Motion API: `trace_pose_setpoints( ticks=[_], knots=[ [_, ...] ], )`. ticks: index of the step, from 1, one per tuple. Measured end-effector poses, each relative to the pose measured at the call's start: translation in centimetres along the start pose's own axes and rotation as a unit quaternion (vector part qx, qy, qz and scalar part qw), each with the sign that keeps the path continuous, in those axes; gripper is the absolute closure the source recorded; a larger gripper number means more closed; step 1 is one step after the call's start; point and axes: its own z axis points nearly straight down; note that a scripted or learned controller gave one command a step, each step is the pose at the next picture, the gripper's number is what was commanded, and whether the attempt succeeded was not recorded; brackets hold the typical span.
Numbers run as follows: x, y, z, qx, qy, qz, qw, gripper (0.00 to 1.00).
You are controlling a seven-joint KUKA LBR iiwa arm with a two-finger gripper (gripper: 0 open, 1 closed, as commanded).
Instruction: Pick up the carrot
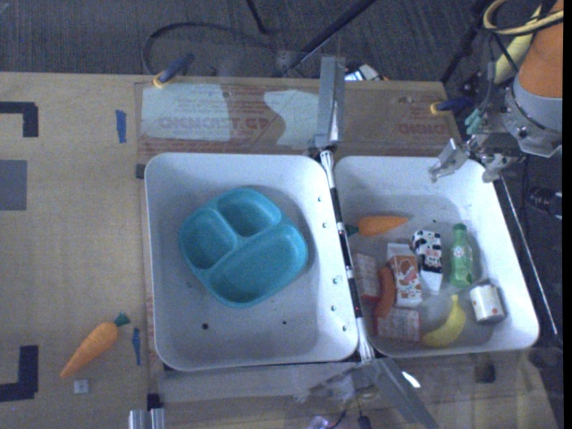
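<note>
Up at the right bin's (527,324) far right corner, the gripper (465,161) is hovering with its fingers spread wide, gripping nothing. Down in that bin, the carrot (382,225) is lying by the left wall, well apart from the gripper, with a sausage (385,291) and banana (446,325) sitting nearer the front. Another carrot (89,348) is lying out on the bench (63,266).

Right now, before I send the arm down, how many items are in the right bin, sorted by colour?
Orange: 1, the carrot
Yellow: 1, the banana
Green: 1, the bottle
Black and white: 1, the cow-patterned carton
Red or red and white: 3, the sausage and two packets
White: 1, the small can
Total: 8
</note>
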Motion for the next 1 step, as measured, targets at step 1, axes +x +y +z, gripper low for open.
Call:
trace_pose_setpoints(
  ticks=[1],
  knots=[
    [3.58,-0.56,12.05,-0.001,0.0,-0.017,0.9999,0.0]
  ],
)
